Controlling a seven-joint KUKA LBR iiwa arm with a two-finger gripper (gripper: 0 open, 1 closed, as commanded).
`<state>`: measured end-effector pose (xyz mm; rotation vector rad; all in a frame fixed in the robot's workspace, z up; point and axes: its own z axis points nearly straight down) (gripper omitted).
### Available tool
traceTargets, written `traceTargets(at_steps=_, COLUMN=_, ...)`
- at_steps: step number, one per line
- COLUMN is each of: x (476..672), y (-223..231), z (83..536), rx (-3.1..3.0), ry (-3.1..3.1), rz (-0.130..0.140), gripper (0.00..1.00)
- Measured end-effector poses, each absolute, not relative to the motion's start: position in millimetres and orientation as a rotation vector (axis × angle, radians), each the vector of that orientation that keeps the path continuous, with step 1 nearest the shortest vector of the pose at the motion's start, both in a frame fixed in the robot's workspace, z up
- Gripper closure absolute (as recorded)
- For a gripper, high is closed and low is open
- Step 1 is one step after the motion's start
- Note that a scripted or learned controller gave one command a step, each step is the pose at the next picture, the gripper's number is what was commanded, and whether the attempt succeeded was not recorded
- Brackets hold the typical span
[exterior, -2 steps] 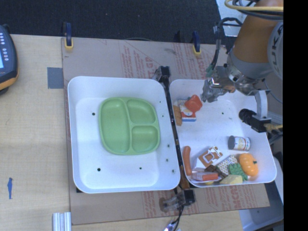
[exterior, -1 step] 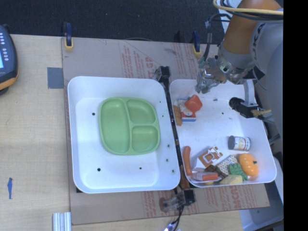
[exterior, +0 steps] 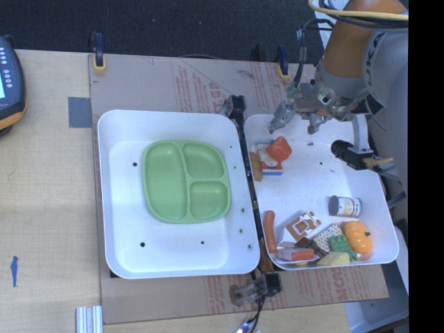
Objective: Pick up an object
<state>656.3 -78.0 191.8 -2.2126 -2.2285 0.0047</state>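
Objects for picking lie in the right bin (exterior: pixel 316 179). A red toy piece (exterior: pixel 279 148) sits on a small blue-and-white item toward ten o'clock, a small can (exterior: pixel 345 206) lies toward three o'clock, and a heap at five to six o'clock holds an orange pumpkin-like toy (exterior: pixel 358 236), a printed box (exterior: pixel 304 225) and an orange sausage shape (exterior: pixel 269 230) along the left wall. The left bin (exterior: pixel 118 186) carries a green divided plate (exterior: pixel 186 180) at its middle.

The pincer (exterior: pixel 297 118) hangs at the right bin's twelve o'clock edge, its two fingers spread apart with nothing between them. The nearest candidate is the red toy piece, just down and toward seven o'clock of the fingertips, near but not touching.

By my reading this is the approach step: no object has been taken. The next move calls for shifting toward seven o'clock over the red piece, descending with the fingers either side of it, and closing. The bin wall beside it could catch a finger.

The arm (exterior: pixel 361 40) comes in from two o'clock, its orange band above the wrist, the wrist pointing steeply down toward the worktop (exterior: pixel 48 186).
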Motion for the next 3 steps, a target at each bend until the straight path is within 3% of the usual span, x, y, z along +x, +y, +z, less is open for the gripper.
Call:
traceTargets(at_steps=1, x=637.8, y=-93, z=145, rx=-2.215, ry=-2.222, rz=0.009, gripper=0.0)
traceTargets(at_steps=2, x=656.4, y=-93, z=91, rx=-2.21, ry=-2.229, rz=0.004, gripper=0.0)
traceTargets(at_steps=3, x=659.2, y=-96, z=109, rx=-2.217, ry=-2.239, rz=-0.002, gripper=1.0)
